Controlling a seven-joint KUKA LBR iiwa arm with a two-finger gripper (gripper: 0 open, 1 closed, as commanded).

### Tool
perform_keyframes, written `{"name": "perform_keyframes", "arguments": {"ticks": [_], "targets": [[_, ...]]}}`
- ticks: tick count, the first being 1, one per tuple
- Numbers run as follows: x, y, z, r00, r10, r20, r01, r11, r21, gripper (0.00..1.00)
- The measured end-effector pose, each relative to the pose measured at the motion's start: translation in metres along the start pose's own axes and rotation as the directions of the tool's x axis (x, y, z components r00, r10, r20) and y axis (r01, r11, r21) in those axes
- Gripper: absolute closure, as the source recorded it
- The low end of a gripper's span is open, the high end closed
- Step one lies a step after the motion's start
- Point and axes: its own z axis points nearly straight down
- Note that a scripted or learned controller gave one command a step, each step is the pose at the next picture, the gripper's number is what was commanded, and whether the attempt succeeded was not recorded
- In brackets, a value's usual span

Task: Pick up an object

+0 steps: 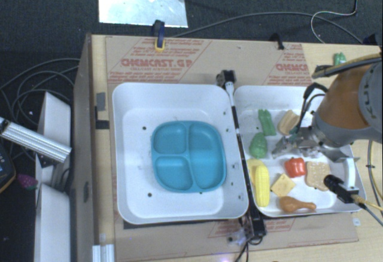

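Two shallow white bins (179, 96) sat side by side on the worktop (179, 54). The left one held a blue sectioned plastic plate (188, 156). The grey arm's tool (293, 142) hung low over the right bin, whether open or closed could not be told. Just beside it lay a red toy pepper (294, 166), with a yellow corn cob (260, 180) nearby.

Blue divided plate (188, 156) in the white left bin (133, 112). White right bin (272, 98): yellow corn (261, 180), green pepper (258, 145), green pickle (266, 122), red tomato (294, 167), tan bread (317, 174), brown drumstick (295, 204). Arm (353, 99) grey with orange band. Tabletop (173, 57) brown cardboard, red print.
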Motion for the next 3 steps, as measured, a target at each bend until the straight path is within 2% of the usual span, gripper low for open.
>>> {"name": "perform_keyframes", "arguments": {"ticks": [1,2,3], "targets": [[0.025,-0.052,0.01,1.0,0.001,-0.001,-0.001,1.0,0.003,0.0],[0.025,-0.05,0.0,1.0,0.001,-0.001,-0.001,1.0,0.0,1.0],[0.11,-0.017,-0.09,1.0,-0.004,-0.002,0.004,1.0,0.0,1.0]]}}
